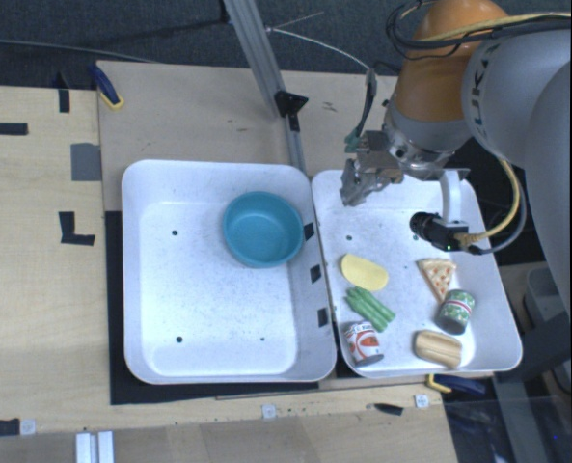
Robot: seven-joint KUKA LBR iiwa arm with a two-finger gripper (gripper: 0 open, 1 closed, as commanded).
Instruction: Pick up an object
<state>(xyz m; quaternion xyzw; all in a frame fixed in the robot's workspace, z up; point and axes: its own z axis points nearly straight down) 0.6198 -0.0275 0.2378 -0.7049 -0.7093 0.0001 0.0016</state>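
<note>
Could easily whiff: grey two-finger gripper (355,193) hanging empty, fingers narrow, yellow oval toy (365,272) way down at 6 o'clock.

Grey arm from the right — claw (355,191) low, pointing down.

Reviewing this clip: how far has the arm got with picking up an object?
Done: nothing looks picked yet. The yellow piece, green beans, pizza slice, both cans and bread roll lie in the right bin; the blue bowl sits in the left bin.
In hand: the gripper hangs over the right bin's far end, with no object between its fingers.
Left: choosing, descending, grasping, lifting.
</note>
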